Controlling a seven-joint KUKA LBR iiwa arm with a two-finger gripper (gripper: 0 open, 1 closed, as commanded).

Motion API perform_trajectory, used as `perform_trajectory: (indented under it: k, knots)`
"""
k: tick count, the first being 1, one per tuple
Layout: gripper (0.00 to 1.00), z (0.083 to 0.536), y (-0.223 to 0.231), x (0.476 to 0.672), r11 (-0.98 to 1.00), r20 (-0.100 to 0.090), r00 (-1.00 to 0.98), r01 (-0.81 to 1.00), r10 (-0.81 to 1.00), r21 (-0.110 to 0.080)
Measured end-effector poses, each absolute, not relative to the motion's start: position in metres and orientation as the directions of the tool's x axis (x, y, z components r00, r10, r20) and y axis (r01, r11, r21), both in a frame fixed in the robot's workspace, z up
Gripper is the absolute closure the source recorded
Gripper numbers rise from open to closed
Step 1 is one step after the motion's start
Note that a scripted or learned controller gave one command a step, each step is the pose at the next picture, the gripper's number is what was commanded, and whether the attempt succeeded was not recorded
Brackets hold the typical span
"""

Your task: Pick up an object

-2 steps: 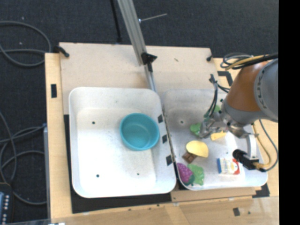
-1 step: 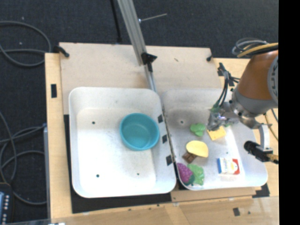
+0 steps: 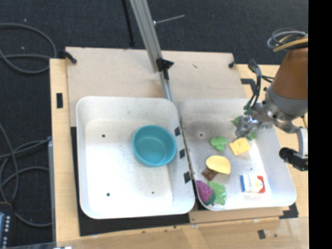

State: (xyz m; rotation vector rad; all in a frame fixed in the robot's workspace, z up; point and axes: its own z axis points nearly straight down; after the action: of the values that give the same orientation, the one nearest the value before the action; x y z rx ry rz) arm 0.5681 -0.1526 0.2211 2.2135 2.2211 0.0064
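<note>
One arm (image 3: 290, 82) angled down over rt bin (image 3: 270, 191), gripper (image 3: 244, 126) (finger state unclear) just above yellow block (image 3: 239, 147).

Right bin crowded, left bin mostly open

You have broad bare floor in the left bin (image 3: 104, 191) around the blue bowl (image 3: 154, 145); in the right bin (image 3: 282, 188), clustered toys (image 3: 218, 165) and the slanted metal post (image 3: 148, 30) narrow your approach.

no legible text, carton (image 3: 253, 183) print unreadable
</note>
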Motion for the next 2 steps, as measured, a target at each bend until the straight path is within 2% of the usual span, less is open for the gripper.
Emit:
perform_trajectory:
  k: [2]
  knots:
    - [1.00,0.245,-0.049,0.567,0.009,0.002,-0.009,1.000,1.000,0.004]
